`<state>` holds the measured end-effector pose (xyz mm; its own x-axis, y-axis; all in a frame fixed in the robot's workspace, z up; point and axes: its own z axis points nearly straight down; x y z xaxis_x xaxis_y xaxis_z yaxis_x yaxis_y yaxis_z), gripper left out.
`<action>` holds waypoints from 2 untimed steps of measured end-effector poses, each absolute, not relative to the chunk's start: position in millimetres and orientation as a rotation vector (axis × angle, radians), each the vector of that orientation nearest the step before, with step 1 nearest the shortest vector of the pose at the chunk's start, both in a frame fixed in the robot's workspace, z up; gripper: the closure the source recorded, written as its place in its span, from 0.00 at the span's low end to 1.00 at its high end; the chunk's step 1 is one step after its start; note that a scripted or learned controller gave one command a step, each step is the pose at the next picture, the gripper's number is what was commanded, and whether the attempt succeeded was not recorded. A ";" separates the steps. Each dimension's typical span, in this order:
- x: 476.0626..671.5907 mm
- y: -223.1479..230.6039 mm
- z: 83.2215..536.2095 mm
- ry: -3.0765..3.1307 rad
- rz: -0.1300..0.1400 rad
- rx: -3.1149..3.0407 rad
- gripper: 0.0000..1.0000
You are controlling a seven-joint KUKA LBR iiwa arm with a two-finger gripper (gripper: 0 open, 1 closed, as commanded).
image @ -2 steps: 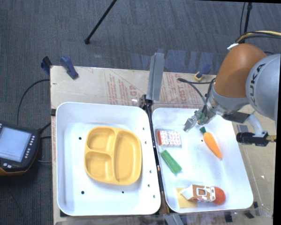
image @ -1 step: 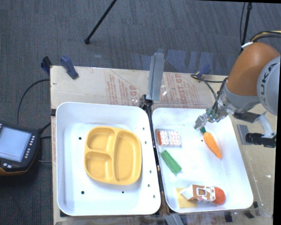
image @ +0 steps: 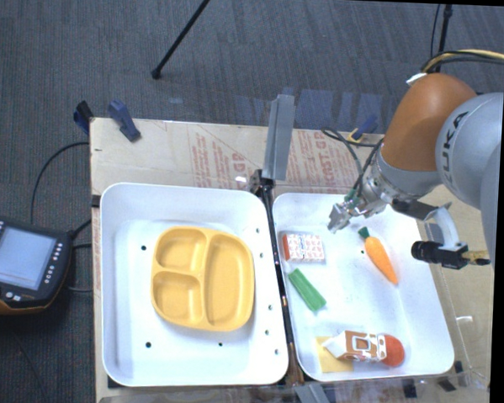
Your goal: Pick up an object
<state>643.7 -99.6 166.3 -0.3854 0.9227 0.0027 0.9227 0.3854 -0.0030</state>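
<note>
One fixed camera looks down at a slant on both white bins (image: pixel 116 231) (arm (image: pixel 457 140) entering from the right).

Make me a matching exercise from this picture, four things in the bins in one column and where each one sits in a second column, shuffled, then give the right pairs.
Things:
1. yellow divided plate
2. carrot
3. green block
4. small carton

Places:
A. near front edge of the right bin
B. middle of the right bin, just below the red-and-white packet
C. middle of the left bin
D. right bin, just below and right of the gripper

Pairs: 1-C, 2-D, 3-B, 4-A
</note>
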 end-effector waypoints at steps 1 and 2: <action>645.2 -125.0 89.6 -2.691 0.000 -1.628 1.00; 625.6 -35.8 191.2 -2.737 -0.008 -1.552 1.00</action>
<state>625.6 -35.8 191.2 -0.5133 0.8582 -0.0021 0.8582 0.5133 0.0068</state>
